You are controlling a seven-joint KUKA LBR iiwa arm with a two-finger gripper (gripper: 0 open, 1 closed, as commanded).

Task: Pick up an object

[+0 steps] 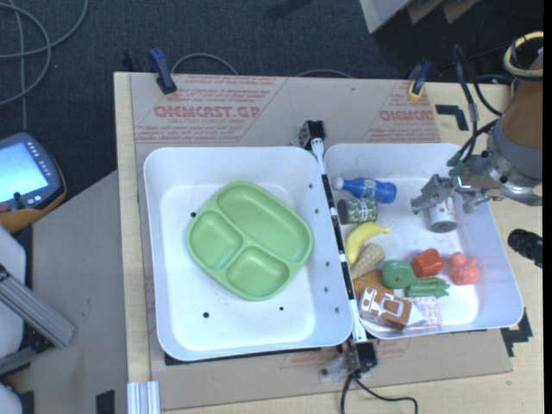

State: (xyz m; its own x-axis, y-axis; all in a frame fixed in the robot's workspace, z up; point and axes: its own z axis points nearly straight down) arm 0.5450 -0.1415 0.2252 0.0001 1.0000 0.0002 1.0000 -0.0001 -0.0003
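**Camera view: end effector hangs over the right bin's far side**

From where I stand, the grey metal end effector (pixel 442 207) hovers above the shallow white right-hand bin (pixel 492 231); whether it is released or clenched, I cannot tell. Taking that bin as the landmark: a blue-capped plastic bottle (pixel 366 188) lies at its far left, a yellow banana (pixel 360 240) just nearer, and a red tomato-like toy (pixel 428 263) near the middle. Beside the bin, the left bin (pixel 164 231) holds a green sectioned plastic tray (pixel 249 240).
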